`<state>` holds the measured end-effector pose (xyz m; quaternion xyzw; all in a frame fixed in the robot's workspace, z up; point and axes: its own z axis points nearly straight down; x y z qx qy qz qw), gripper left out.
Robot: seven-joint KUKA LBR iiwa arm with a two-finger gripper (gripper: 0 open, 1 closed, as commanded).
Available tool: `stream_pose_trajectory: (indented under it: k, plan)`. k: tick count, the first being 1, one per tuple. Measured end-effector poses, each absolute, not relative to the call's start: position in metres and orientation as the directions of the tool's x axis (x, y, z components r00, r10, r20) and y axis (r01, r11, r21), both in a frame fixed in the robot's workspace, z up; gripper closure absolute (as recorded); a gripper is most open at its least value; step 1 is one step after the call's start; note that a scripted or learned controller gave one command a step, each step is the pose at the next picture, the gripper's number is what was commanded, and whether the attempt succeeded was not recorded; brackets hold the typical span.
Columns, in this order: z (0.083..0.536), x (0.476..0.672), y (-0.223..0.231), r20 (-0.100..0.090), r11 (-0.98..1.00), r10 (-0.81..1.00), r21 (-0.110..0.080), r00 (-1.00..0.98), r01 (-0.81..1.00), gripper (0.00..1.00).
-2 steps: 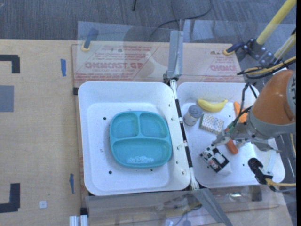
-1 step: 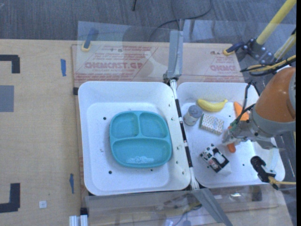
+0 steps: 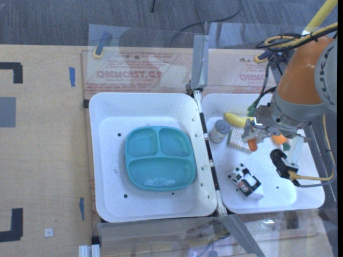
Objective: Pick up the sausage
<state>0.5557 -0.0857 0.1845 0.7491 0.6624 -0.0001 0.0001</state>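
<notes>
**Hand low over the right bin, sausage likely just beneath it**

Camera view: the arm comes in from the right, and its hand (image 3: 254, 133) sits low over the far-left part of the right bin (image 3: 300, 199). A small reddish-orange piece (image 3: 252, 144) shows at the hand's near edge. I take it for the sausage, though it is too small and too covered to be sure. If so, it lies right under the hand, a shade nearer than the hand's middle. Its long axis cannot be read. How far the hand is open cannot be told, nor whether it has hold of anything.

The right bin is crowded around that spot. A banana (image 3: 235, 119) lies just left and farther off, a grey cup (image 3: 218, 130) stands by the bin's left wall, and a white dotted block (image 3: 236, 140) sits just beside the reddish piece. An orange bit (image 3: 278, 139) lies to the right, and a black-and-white object (image 3: 245, 182) lies nearer, apart from the rest.

The left bin (image 3: 107, 111) holds a teal divided plate (image 3: 159, 158) lying flat, well apart from the hand. Both bins rest on the desk (image 3: 43, 143).
</notes>
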Motion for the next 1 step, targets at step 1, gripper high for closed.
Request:
stream_pose_trajectory:
  k: [1]
  plan:
    - [0.1842, 0.5589, -0.0653, -0.001, -0.193, 0.981, 0.001, 0.193, 0.981, 1.00]
